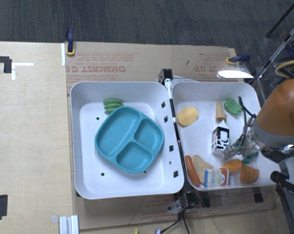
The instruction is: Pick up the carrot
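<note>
A: Logging the right bin. Item one: gripper, low over the bin's near right part, metal fingers pointing toward the bin's middle. How far apart they stood could not be told; the tips blurred into the clutter, and nothing showed between them.

B: Item two, the carrot?

A: Carrot, orange, lying just below the gripper tips on the near side, touching or nearly touching. A green bit sat just to the gripper's right, perhaps its top. Untaken, by my reading.

B: Neighbours?

A: Carton, black and white, just left of the tips. Small box, beyond the carrot and left. Orange lump, beyond the carrot and right. Bread and sausage, farther left. Yellow lump and cone, well off toward the bin's far side. Green piece, far side too.

B: Other bin?

A: Blue tray and green pod, well apart from the gripper, leftward.

B: Risks?

A: Crowding. Fingers closing here could catch the carton instead, or nudge it over. The carrot's rounded taper could squirt out from a pinch near its end. The orange lump resembled it closely; a small offset might take the wrong thing.
</note>
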Action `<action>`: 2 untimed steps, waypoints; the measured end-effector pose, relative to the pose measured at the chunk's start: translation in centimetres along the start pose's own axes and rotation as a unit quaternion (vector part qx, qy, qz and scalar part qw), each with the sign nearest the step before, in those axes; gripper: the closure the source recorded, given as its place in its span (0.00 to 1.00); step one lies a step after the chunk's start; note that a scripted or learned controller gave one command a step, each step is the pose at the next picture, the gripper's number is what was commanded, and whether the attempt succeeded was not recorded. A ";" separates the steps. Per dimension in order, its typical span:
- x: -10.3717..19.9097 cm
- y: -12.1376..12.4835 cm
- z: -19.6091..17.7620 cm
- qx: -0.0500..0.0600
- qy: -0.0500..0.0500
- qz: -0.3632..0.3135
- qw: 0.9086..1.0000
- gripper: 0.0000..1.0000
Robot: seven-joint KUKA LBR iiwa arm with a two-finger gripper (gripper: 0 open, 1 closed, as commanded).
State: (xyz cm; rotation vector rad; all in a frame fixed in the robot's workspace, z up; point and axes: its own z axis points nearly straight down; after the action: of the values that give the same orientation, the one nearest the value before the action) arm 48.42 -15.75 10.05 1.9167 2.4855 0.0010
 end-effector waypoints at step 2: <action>0.8 2.1 -6.7 0.001 0.000 0.107 0.994 0.00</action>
State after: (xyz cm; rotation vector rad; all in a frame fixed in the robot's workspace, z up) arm 50.22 -14.42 16.77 2.1709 2.2676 -0.0016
